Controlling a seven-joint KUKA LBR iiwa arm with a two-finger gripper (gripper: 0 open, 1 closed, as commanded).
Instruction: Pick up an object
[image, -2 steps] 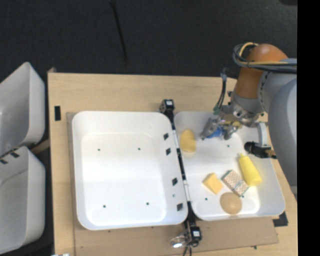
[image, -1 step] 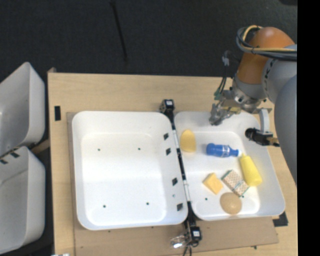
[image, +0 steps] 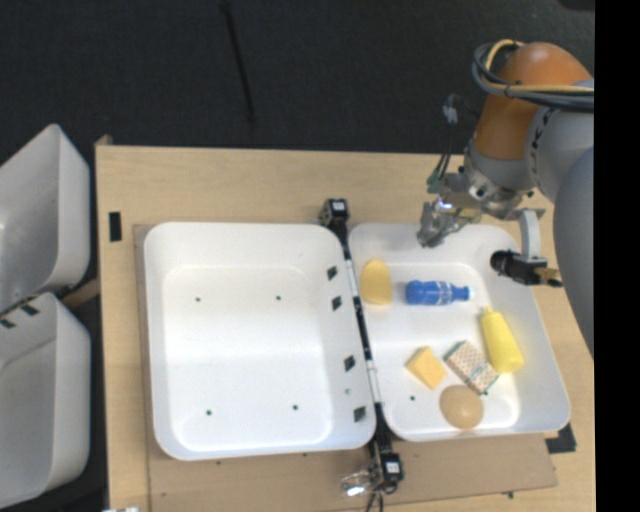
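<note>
Right bin (image: 540, 395) | blue bottle (image: 436, 292) lying flat | tool (image: 436, 232) grip unclear

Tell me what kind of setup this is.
Probably a lab bin-picking test bench: two shallow white plastic bins side by side on a wooden board, a grey arm with an orange band, and small items like a blue plastic bottle.

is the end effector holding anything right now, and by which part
Nothing is held: the end effector hangs over the far edge of the right bin, apart from the blue bottle.
</note>
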